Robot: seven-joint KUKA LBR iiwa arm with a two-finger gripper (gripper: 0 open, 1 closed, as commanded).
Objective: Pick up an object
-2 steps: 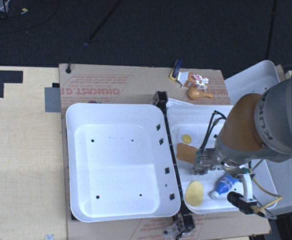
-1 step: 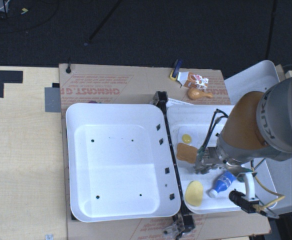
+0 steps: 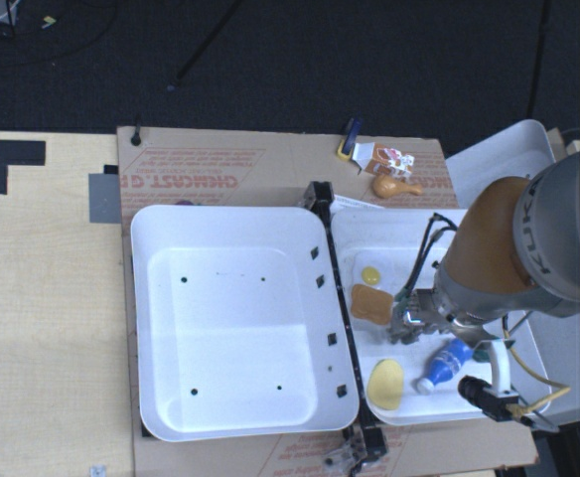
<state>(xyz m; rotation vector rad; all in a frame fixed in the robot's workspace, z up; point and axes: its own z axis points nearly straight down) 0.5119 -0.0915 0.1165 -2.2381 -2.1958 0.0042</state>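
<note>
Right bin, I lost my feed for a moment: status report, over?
Gripper low in right bin, fingers unclear. Brown block beside it, not seen held. Blue bottle, yellow egg-shaped piece nearby. Nothing seen blocking.

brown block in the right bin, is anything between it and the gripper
Nothing visible stands between them. The gripper sits low in the right bin, just right of the brown block, with bare bin floor in the gap. The small yellow piece and yellow lemon shape lie off to the sides.
</note>
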